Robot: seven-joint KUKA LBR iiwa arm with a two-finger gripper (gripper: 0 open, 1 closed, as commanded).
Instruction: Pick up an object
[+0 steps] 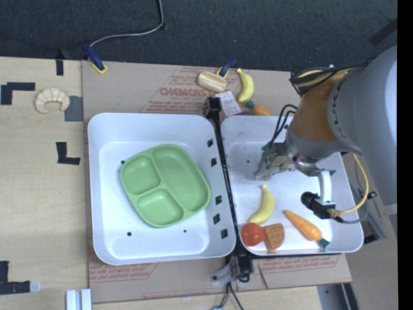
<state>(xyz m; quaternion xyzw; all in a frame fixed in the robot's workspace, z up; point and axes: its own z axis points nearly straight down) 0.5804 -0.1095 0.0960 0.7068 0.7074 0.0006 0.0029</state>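
Observation:
The right bin (242, 141) holds a yellow banana (263, 205), a red tomato (252, 234), a waffle-patterned orange piece (274, 236) and an orange carrot (304, 225), all near its front. My gripper (266, 166) reaches down into this bin from the right, just above the banana's upper tip. Nothing shows between the fingers. The left bin (106, 237) holds a green divided plate (166, 185).
Outside the bins, behind them, lie a bread roll (211, 81), a second banana (245, 86) and a small packet (227, 102). A croissant (52, 99) lies at the far left on the bench. A black cable runs across the dark back area.

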